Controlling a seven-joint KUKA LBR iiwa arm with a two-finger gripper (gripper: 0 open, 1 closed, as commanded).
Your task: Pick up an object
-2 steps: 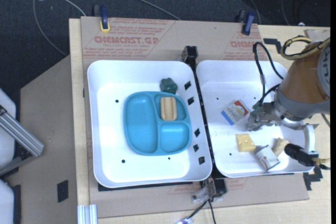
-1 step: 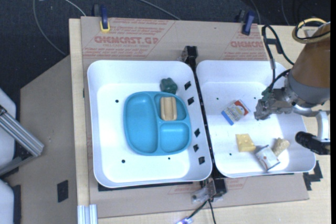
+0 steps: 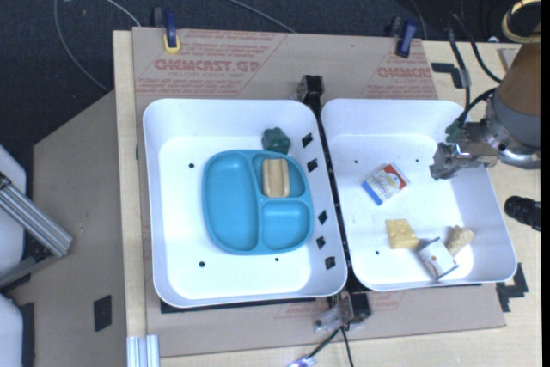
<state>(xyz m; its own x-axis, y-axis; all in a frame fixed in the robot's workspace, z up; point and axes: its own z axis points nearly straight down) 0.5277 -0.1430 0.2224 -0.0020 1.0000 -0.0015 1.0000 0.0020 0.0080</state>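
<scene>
White, shallow left bin (image 3: 163,185) holds a blue divided tray (image 3: 232,206) with a tan block (image 3: 275,177) in its upper right compartment. The right bin (image 3: 481,211) holds a small carton (image 3: 384,183), a yellow piece (image 3: 400,233). My fingers (image 3: 445,161) hover there; their opening I cannot tell.

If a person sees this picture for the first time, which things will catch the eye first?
The big blue tray in the left bin stands out most, with a tan block in its upper right compartment. Next come the small things scattered in the right bin, such as the red and white packet. The claw hangs over that bin's right side.
</scene>
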